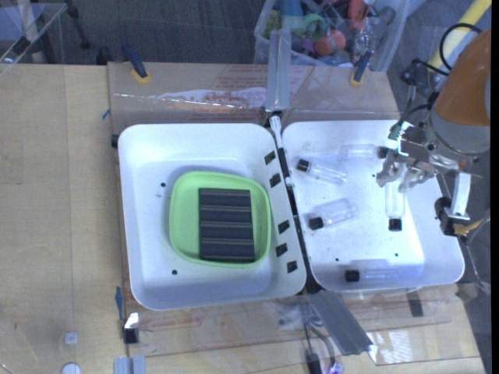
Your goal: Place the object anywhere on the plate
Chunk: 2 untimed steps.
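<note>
Grey arm (460,135) with orange band, black looping cable, pale metallic end effector (401,174).

a clear tub (331,14) of colourful toys sits behind the 2 bins, beyond a blue clamp (138,70).

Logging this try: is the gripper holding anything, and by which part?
It looks so: a clear vial hangs upright below the gripper, apparently held at its top end, black cap down.

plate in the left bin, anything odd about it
Yes: the green plate already carries a dark ribbed block across most of its middle, leaving only its rim bare. The clear vials all lie in the right bin.
</note>
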Each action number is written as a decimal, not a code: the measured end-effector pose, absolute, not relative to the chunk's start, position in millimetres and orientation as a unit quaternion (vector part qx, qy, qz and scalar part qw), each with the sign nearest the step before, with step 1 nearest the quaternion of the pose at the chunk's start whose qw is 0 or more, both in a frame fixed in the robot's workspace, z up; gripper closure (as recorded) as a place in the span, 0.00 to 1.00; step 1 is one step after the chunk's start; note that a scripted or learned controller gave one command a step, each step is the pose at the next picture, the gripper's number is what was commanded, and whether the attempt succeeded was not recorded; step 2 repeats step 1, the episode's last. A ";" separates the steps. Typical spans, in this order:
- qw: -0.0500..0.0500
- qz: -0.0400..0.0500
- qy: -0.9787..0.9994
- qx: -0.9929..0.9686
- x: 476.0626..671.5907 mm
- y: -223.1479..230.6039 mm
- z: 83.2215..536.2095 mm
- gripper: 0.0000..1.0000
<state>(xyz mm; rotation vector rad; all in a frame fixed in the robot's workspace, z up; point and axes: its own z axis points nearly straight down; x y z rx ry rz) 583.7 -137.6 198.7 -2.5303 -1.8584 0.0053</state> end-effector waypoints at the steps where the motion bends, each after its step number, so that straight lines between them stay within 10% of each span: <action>1: 0.001 0.001 -0.592 -0.806 583.8 -137.7 198.9 0.00; 2: 0.001 0.001 -0.592 -0.806 583.8 -137.7 198.9 0.00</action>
